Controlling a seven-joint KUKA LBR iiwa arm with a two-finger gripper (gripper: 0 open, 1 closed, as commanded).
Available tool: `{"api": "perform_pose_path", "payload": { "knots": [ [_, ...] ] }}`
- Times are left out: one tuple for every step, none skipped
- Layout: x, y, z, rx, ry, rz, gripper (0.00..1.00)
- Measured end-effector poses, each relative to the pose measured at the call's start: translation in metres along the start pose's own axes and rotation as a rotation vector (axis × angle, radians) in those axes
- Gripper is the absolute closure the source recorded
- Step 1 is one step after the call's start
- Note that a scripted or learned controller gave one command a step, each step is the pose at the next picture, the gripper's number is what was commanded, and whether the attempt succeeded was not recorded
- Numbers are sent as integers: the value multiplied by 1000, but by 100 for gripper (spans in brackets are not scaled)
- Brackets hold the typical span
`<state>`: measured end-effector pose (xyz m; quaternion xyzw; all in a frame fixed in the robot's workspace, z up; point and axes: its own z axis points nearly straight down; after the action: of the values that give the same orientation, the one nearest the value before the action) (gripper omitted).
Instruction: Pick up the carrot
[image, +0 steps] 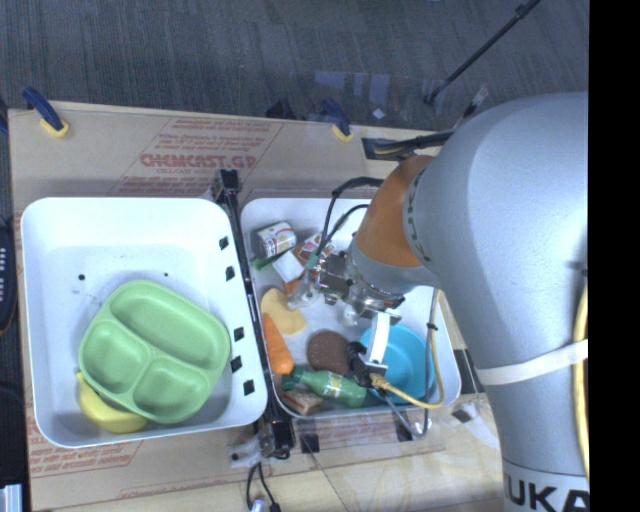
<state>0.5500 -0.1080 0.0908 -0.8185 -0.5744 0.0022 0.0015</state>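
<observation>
- My two-finger gripper (322, 272) hangs low over the right shallow white bin (440, 385); I cannot tell how it is set.
- The slim orange carrot (277, 344) lies along that bin's left wall, beside a pale yellow piece (284, 310) and a round brown disc (327, 350).
- A green divided plastic tray (155, 348) rests in the left white bin (50, 300).

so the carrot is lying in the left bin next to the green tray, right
No. The carrot lies in the right bin, along its left wall; the camera view shows it. The green tray sits alone with a yellow thing under it in the left bin.
</observation>
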Motion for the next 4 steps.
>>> {"api": "perform_pose_path", "payload": {
  "knots": [
    [-12, -67, -2, -6, 3, -151, 0],
    [-11, -72, -1, -6, 6, -8, 0],
    [-13, -70, -2, -4, 10, 631, 0],
    [47, -47, -102, 4, 4, 452, 0]
  ]
}}
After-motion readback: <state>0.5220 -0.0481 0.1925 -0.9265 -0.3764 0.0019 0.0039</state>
